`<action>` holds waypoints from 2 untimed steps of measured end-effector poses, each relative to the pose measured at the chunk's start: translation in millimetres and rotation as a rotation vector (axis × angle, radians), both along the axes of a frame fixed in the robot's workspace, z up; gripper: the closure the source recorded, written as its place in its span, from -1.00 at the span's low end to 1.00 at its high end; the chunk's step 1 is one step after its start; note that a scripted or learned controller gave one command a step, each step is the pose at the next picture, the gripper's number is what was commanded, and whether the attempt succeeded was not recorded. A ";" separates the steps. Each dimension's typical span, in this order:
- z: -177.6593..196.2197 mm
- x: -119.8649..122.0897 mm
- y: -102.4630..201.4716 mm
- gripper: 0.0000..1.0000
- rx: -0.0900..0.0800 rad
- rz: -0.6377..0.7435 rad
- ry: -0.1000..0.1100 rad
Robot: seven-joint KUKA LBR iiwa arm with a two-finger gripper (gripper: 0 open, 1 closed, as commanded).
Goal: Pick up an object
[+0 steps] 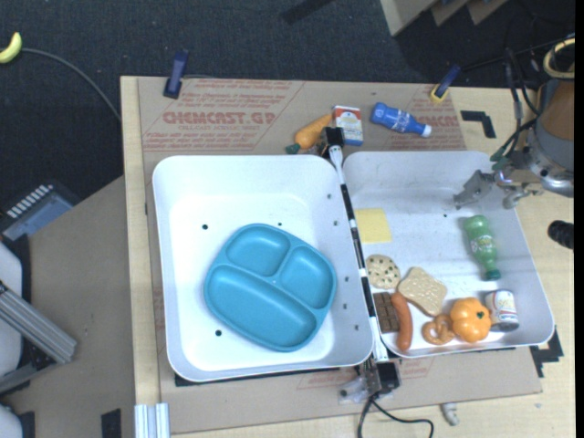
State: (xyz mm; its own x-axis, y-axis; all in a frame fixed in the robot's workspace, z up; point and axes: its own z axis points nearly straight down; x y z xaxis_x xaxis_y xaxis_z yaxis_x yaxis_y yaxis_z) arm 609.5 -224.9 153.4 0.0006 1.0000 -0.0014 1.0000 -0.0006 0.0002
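From the overhead camera we saw the claw [481, 190] hovering over the right bin's [411, 176] far right corner, its fingers spread and holding nothing. A green bottle [481, 245] lay just below it. Along the near edge sat a cookie [382, 270], cracker [422, 290], small pumpkin [469, 320] and can [502, 307]. A blue divided plate [269, 286] filled the left bin [182, 245]

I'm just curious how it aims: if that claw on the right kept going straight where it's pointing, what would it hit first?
The gripper points leftward over the right bin. Straight on looks free of objects; if angled down, probably bare bin floor first. The green bottle lies below, off that line. Depth is unclear.
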 end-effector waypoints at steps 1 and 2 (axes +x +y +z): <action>-43.8 -30.6 4.9 -1.00 0.002 0.000 0.001; -69.6 -62.8 6.5 -1.00 0.010 0.004 0.003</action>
